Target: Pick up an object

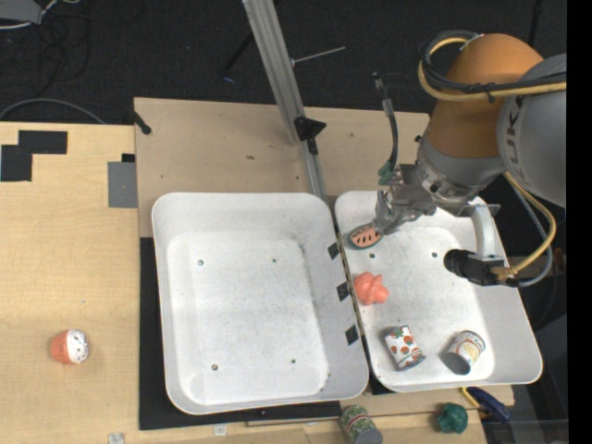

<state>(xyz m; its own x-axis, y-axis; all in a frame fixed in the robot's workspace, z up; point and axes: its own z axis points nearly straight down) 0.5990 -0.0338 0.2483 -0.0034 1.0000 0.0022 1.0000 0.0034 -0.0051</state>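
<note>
Jaws: state could not be told, gripper (387, 213) hung just above watermelon slice (366, 237) | Risk: slice lay near right bin's (518, 363) left wall, so a closing grasp might skid off its rim | Slice: flat, red flesh with dark seeds, green rind, far-left corner of right bin

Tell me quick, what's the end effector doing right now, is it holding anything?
End effector: low over the right white bin, at the flat red watermelon-slice toy; whether it is open, closed or gripping cannot be told.
</note>
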